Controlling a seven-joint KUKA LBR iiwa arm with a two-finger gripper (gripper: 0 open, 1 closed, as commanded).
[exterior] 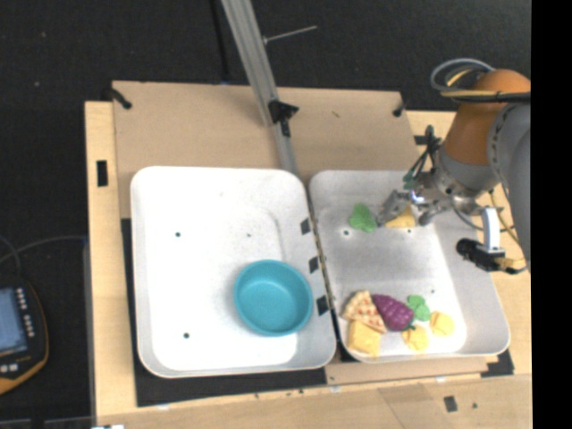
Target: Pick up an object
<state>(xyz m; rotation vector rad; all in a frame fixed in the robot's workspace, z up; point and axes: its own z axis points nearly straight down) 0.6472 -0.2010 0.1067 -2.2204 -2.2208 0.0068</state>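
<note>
While the pincer (399, 211) is lowered into the far part of the right bin (465, 324), a small yellow piece (401, 222) is seen directly under it and a green piece (362, 218) just beside it on the side away from the arm. Whether the pincer is wide or narrow cannot be told, as the tips are blurred against the yellow piece, and nothing is shown plainly to be gripped.

Both pieces are judged to be small moulded toy food: light, stiff and probably smooth, so some slipping is to be expected if only a sloping face is caught. The yellow piece would best be taken across its narrow sides, low down near the bin floor; its exact shape is too small to be made out.

Well apart from the pincer, at the near edge of the same bin, a cluster of toys (393, 316) is heaped, yellow, purple and green, pressed together and harder to single out. A blue bowl (272, 297) is set in the left bin (179, 204), farther off across the divide, on the worktop (197, 123).
</note>
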